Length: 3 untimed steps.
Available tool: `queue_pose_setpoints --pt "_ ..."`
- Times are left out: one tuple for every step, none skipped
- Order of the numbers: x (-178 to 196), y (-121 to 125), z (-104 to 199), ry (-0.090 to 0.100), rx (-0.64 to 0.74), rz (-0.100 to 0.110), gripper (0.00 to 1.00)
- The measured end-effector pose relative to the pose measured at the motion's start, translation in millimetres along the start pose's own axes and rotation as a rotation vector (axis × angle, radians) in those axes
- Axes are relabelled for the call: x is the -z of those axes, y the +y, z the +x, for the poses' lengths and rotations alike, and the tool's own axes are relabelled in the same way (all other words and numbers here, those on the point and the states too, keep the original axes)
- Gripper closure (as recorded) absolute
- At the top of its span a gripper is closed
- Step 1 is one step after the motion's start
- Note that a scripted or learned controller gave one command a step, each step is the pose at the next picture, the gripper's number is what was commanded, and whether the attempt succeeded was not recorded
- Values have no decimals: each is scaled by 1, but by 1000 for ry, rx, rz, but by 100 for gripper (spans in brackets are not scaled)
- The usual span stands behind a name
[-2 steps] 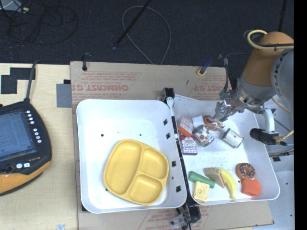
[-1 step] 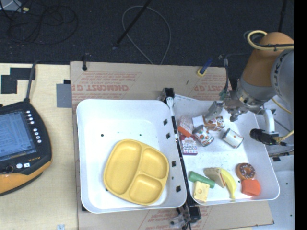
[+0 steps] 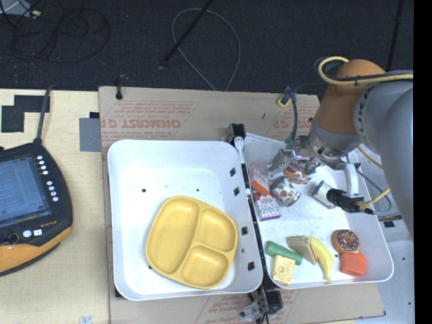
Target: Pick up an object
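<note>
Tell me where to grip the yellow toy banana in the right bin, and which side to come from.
Grip the yellow toy banana across its narrow middle, coming straight down from above. It lies flat on the right white bin, curving lengthwise top to bottom, so closing across its width probably suits. A tan wedge sits close on its left, so that side is tight.

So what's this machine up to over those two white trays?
A grey robot arm reaches in from the right, and its gripper is down in the right bin, over a small red-and-white item among toy foods: a banana, a donut, a cheese wedge. Whether it has actually gripped anything is not clear. The left bin holds a yellow divided plate.
</note>
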<state>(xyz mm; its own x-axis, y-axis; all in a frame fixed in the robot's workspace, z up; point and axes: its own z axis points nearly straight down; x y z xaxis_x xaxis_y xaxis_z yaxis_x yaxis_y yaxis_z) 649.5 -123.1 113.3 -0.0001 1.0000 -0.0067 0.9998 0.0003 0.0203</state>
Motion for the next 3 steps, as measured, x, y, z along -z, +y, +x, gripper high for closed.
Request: queue_pose_setpoints --pt "-13 -38 9 -3 -5 -3 0" --pt "-5 -38 10 3 -8 2 100" --pt "81 -96 59 10 3 21 100"
